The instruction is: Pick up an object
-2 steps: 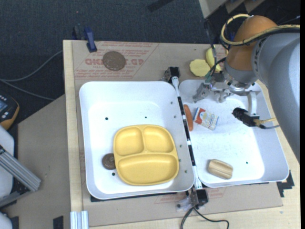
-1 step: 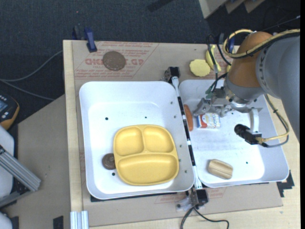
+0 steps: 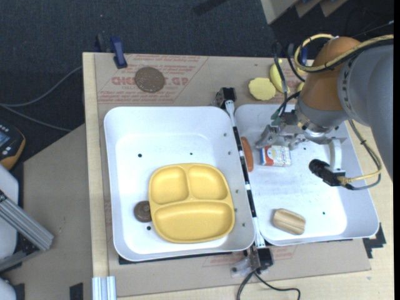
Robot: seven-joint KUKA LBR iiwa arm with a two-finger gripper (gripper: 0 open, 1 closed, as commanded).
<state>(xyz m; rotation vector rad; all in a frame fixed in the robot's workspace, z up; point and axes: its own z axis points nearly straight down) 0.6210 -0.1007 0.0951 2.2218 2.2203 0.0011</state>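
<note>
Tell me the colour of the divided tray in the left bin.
Yellow: the divided tray shows plainly in the camera view, lying in the left bin.

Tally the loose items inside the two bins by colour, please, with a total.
Yellow: 1, the yellow plastic divided plate
Brown: 1, the small round brown disc
Tan: 1, the tan wooden block
Orange: 1, the orange sausage-shaped piece
White and red: 1, the small white-and-red carton
Total: 5

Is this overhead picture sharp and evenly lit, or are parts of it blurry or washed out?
In the camera view the light is soft and even, with faint shadows; the yellow three-compartment plastic tray in the left white bin is fairly crisp; the right white bin looks brighter, almost washed out; the grey arm with its orange band is softer, and the gripper above the small white packet is too blurred to read.
</note>
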